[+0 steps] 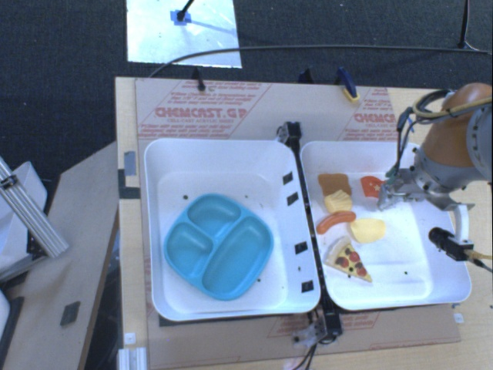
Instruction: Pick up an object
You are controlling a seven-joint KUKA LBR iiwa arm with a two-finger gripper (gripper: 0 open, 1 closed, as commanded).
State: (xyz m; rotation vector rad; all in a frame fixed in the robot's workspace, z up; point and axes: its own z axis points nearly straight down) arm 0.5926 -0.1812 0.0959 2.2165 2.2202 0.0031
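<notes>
Holding a blue tray [219,245], the left bin [166,176] adjoins the food-filled right bin [447,284]; jaws' [383,199] state unclear.

You see the red toy food [371,185] partly hidden behind the gripper [387,196]; arm [462,141] cut off at right edge.

On the bench [231,102], my left bin [223,154] holds a divided plate [219,245]. My right bin [400,284] holds toast [333,182] farthest, cheese [338,201] and sausage [336,221] nearer, pizza slice [349,260] nearest.
</notes>
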